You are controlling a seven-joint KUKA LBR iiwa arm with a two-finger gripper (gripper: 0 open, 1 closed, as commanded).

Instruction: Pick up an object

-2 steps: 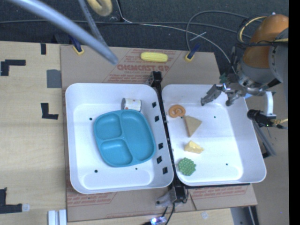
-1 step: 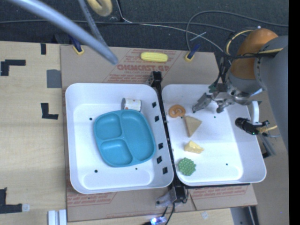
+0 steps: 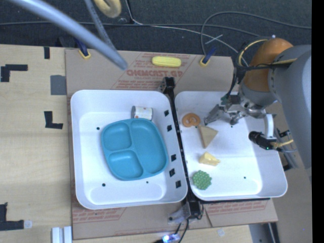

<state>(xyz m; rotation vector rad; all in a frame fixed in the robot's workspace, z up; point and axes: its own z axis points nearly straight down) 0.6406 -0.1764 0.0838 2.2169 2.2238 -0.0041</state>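
Objects to pick: in the right white bin [image 3: 268, 184] I see four — a tan ring-shaped pretzel piece [image 3: 191, 119], a beige wedge of cheese-like plastic [image 3: 206, 135], a small pale yellow chunk [image 3: 208, 159] and a green bumpy round piece [image 3: 202, 179].
Gripper: the two-finger gripper [image 3: 212, 116] sits low over the right bin's upper part, just right of the pretzel piece and above the wedge — nothing between its fingers that I can see, and the fingers look spread apart.
Arm: the grey arm with its orange band [image 3: 271, 52] comes in from the right.
Left white bin [image 3: 83, 151]: holds a blue three-compartment plastic plate [image 3: 134, 149] with a small white-and-brown container [image 3: 142, 112] at its upper edge.
Bench: a yellow banana-shaped toy [image 3: 166, 61] lies on the cardboard beyond the bins.
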